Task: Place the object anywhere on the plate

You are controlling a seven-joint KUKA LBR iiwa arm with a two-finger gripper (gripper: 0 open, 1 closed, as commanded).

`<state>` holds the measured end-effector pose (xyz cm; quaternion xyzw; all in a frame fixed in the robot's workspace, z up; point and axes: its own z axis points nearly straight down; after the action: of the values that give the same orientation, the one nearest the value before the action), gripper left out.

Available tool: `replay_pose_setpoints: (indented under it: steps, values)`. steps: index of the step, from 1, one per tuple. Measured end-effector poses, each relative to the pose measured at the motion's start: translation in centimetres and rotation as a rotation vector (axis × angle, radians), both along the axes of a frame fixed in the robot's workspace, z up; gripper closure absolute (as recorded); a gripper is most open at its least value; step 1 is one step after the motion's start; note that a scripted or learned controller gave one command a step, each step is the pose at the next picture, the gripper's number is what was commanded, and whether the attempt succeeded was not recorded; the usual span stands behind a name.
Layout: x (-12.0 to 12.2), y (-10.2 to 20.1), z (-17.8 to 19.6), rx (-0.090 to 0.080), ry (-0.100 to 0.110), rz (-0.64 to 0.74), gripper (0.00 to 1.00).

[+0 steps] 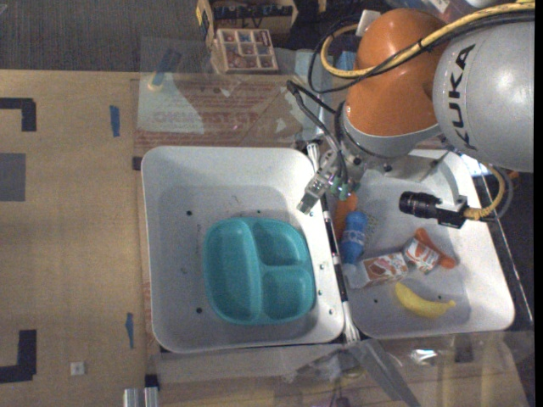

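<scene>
Teal plate [257, 270] sits bare while the pincer [316, 190], grip state unreadable, hovers at the bins' divider, so I'd say picking the bottle [353, 236] comes next.

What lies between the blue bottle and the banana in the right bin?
In the camera view, a flat red-and-white packet lies between the blue bottle and the banana, on the right bin's floor.

You've got a cardboard box [246, 2] up top beyond the bins, with a small wooden tray [248, 49] of compartments just in front. Blue tape bits [114, 120] dot the bench [68, 227], plus black corner marks [21, 114].
</scene>
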<state>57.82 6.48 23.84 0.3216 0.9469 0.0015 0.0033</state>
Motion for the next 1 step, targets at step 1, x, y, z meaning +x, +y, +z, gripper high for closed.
replay_pose_setpoints:
  steps: [1]
  values:
    - [1.41,1.81,10.93,-0.002,-0.003,0.356,1.00]
